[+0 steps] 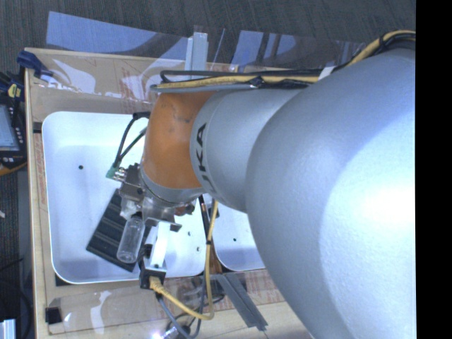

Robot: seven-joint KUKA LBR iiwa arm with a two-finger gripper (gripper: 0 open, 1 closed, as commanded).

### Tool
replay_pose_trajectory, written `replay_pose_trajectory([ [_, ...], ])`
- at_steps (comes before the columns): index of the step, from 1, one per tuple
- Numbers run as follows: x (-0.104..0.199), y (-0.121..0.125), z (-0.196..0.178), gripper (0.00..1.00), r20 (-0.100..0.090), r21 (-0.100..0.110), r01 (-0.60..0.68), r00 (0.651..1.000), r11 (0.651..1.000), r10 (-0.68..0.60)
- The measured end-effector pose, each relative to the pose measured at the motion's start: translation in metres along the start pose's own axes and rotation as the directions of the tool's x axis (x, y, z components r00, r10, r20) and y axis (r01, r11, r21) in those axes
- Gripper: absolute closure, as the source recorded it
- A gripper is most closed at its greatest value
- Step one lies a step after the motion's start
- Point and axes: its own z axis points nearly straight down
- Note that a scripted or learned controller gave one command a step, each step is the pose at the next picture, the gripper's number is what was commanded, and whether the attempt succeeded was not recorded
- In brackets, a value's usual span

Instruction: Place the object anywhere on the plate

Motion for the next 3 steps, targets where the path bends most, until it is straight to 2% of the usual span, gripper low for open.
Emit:
replay_pose_trajectory([
  [1, 0.005, 0.022, -0.099, 1.00, -0.006, 0.000, -0.396, 0.918, 0.918, 0.396],
  [2, -0.048, 0.018, -0.043, 1.00, -0.002, 0.001, -0.060, 0.998, 0.998, 0.060],
  [3, -0.003, 0.001, -0.109, 1.00, -0.004, -0.003, 0.098, 0.995, 0.995, -0.098],
])
